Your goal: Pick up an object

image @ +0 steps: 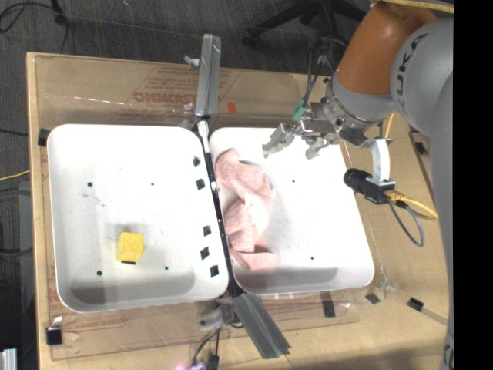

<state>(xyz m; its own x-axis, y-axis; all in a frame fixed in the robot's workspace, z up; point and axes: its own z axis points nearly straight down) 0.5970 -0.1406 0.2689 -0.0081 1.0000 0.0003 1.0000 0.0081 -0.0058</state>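
pink cloth point(245, 210) bunched against the right bin point(339, 230) divider; my gripper point(296, 142) hovers at its one o'clock, jaws apart, empty, presumably lining up.

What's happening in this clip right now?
A KUKA arm reaches in from the right, its end effector open and hovering over the back of the right bin, holding nothing. A crumpled pink cloth lies along that bin's left side, just below and left of the fingers. A small yellow block sits in the left bin, untouched.
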